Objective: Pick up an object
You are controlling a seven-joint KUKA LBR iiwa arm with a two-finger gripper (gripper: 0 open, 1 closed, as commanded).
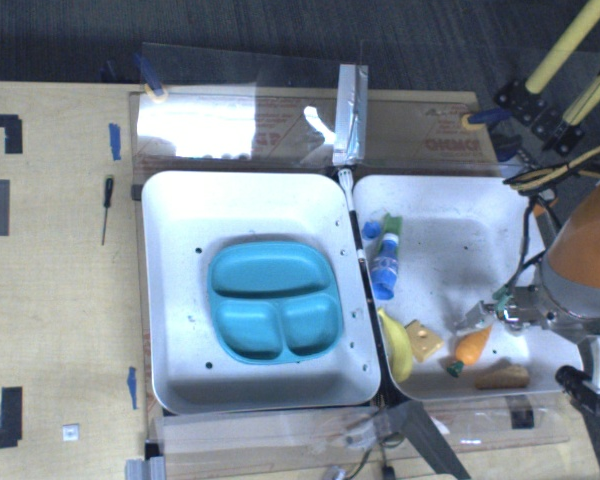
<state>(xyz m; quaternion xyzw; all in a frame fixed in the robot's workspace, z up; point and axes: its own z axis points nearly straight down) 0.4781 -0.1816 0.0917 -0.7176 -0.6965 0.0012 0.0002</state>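
My gripper (492,312) hangs low over the right bin (450,218), near its right side. Just below it and toward the front lies an orange carrot (471,349) with a green tip; I cannot tell whether they touch. A brown bread-like piece (502,376) lies to the right of the carrot. A yellow banana (396,345) and a yellow cheese wedge (423,340) rest by the bin's left front corner. A blue bottle (384,259) with a green end lies along the left wall.
The left bin (170,298) holds a blue divided tray (275,299). A clear panel (240,118) and a metal post (350,113) stand behind the bins. Cables and the arm's orange band (585,253) crowd the right edge.
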